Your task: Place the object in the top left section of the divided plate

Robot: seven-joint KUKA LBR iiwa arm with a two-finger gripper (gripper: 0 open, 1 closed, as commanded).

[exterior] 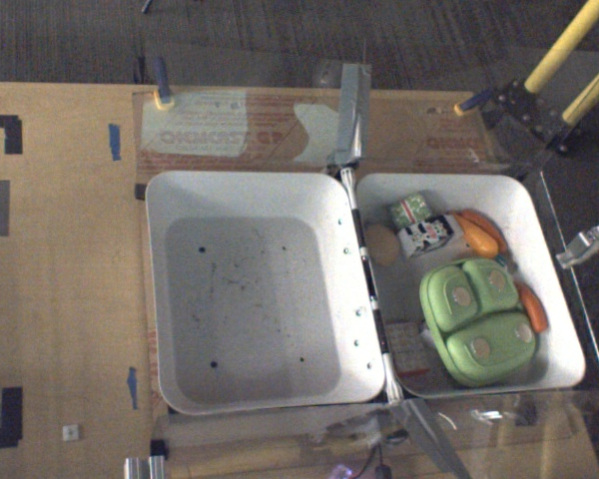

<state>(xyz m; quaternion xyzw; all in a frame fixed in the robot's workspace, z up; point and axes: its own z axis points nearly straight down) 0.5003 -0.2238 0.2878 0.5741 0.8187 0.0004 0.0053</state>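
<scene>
Looking down on the worktop, I find the green 3-section divided plate (479, 319) in the right white bin (564, 367), its 2 small sections toward the far wall and its top left section (459, 295) holding nothing. An orange carrot-shaped toy (480, 231) lies just beyond the plate, long axis slanting from far-left to near-right. A 2nd orange piece (532, 308) touches the plate's right edge, lying roughly far-to-near. Whether my jaws are open or closed I cannot tell.

Green plate (477, 319) partly hides an orange piece (534, 308)
</scene>
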